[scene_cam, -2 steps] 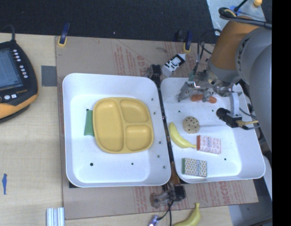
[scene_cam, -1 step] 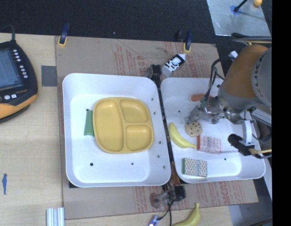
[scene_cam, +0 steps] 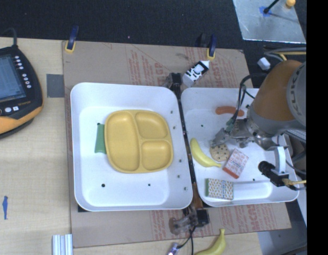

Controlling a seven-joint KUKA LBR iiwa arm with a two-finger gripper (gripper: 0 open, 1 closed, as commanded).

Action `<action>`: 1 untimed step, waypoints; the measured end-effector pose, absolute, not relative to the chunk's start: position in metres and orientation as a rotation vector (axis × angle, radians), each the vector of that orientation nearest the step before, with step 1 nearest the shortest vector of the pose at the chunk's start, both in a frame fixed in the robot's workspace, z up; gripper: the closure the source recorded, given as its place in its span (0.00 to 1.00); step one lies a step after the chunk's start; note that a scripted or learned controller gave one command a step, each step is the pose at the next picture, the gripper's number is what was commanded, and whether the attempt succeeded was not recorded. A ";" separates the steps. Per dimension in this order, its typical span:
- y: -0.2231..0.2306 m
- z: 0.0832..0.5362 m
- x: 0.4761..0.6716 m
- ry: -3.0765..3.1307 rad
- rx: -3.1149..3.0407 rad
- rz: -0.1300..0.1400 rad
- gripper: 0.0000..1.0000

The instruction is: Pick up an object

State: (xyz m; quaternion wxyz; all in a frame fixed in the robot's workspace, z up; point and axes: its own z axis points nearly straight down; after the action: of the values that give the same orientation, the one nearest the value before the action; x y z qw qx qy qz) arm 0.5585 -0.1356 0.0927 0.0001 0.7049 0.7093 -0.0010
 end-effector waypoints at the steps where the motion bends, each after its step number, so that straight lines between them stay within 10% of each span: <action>1: -0.136 0.104 0.560 2.231 2.211 -0.003 1.00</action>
State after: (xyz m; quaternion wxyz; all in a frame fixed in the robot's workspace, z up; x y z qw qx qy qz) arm 0.5596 -0.1363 0.1039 0.0003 0.7038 0.7104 -0.0010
